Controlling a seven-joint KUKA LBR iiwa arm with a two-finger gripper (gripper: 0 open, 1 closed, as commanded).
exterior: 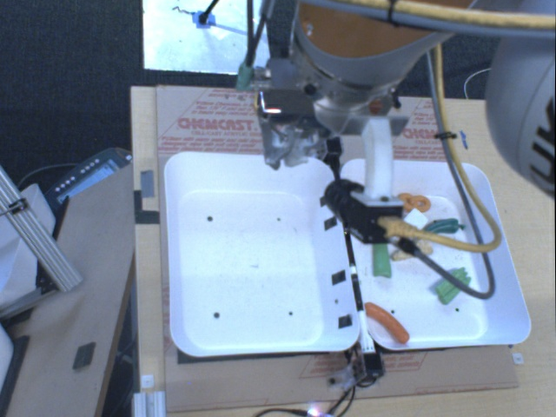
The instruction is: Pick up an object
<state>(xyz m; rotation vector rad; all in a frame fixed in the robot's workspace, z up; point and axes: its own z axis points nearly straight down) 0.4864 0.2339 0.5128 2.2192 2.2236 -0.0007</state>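
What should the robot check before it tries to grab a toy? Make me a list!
1. Toys to grab: ok, an orange carrot, a green piece and a pretzel lie in the right bin.
2. Gripper above a toy: not ok, it hangs at the left bin's far edge.
3. Carrot apart from other toys: ok, it lies alone near the front wall.
4. Gripper already holding something: cannot tell.
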